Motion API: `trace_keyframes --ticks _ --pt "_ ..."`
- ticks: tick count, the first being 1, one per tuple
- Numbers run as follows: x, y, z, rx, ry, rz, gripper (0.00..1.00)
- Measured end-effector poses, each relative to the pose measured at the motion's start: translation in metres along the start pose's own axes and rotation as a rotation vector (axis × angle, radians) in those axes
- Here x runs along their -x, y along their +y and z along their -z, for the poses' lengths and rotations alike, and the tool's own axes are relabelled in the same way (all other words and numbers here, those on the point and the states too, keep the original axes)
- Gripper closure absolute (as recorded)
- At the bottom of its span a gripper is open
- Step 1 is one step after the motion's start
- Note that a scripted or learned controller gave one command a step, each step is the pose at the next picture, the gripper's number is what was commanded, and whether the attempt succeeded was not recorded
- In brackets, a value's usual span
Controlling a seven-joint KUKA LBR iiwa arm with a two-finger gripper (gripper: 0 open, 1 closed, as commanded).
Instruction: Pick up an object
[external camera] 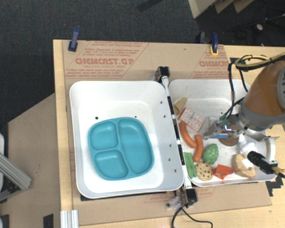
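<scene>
A brown paper-covered bench (109, 61) on dark carpet bears two glossy white bins. The left bin (85, 127) holds a teal three-part plate (121, 147). The gripper (217, 128) hangs over the right bin (199, 87), its grasp impossible to tell, above crowded toy food: hotdog (186, 134), broccoli (210, 153), cookie (204, 171).

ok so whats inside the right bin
The right bin holds toy food: a hot dog, a carrot, a green leafy piece, a cookie and a bread piece. The gripper and arm cover what lies beneath them.
</scene>
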State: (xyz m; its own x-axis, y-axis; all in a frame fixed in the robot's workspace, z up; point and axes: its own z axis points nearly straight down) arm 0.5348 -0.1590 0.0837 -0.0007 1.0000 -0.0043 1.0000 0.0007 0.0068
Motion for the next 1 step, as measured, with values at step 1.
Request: trace_keyframes --ticks 1 --pt "0.0421 0.0194 0.0041 0.003 0.001 0.000 0.00"
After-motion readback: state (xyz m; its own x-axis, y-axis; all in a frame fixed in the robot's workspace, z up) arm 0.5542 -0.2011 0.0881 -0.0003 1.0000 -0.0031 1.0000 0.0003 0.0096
